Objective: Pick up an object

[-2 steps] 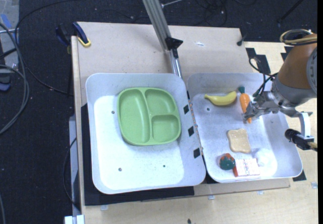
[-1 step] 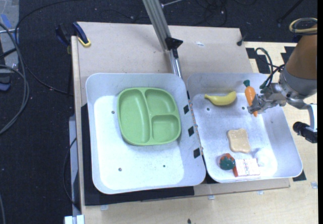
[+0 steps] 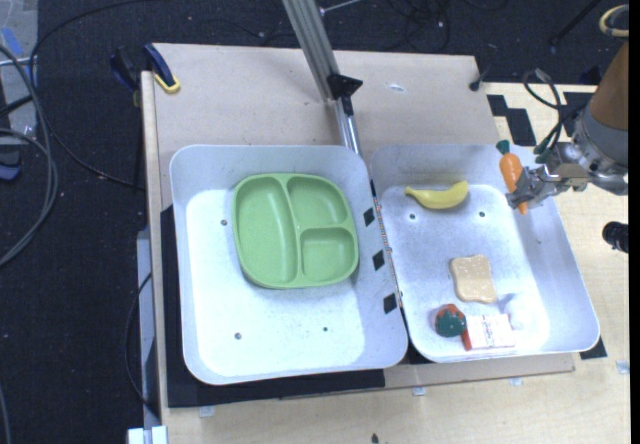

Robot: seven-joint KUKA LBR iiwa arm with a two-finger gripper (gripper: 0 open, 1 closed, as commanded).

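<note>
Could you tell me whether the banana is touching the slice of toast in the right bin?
Apart: the camera view shows bare white bin floor between the banana and the toast.

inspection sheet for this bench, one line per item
surface: wooden bench bearing left bin and right bin
job's things: right bin holds banana, toast slice, red-green piece, small red-white box; carrot at its far right rim
clutter: green divided plate in left bin; yellow-blue clamp at bench corner
grippers: gripper beside the carrot over the right bin's rim, grasp unclear
cables: black cables on the floor
surroundings: dark carpet, metal pole
</note>
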